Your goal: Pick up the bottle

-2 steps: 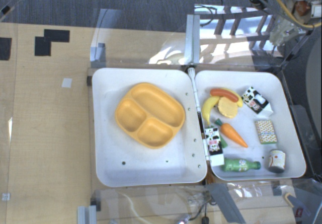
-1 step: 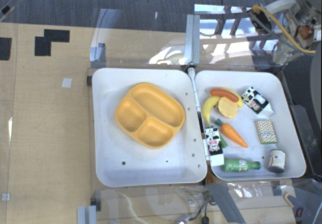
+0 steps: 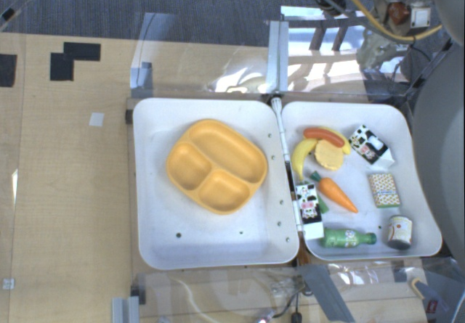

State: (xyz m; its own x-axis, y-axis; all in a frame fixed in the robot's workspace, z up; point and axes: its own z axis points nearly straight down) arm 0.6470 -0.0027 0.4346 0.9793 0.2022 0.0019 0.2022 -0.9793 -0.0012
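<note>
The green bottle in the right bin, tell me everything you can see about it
The green bottle lies on its side near the front edge of the right bin, its neck and cap pointing toward the small can, which sits a little apart. It looks like glossy plastic or glass, with a pale label around the body. Its base end sits close by the black-and-white carton; whether they touch is unclear. The carrot lies just behind it. Nothing grips it.

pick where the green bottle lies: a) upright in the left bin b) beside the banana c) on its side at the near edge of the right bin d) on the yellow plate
c: the green bottle lies on its side along the near edge of the right bin, between a cow-print carton and a small can.
</note>
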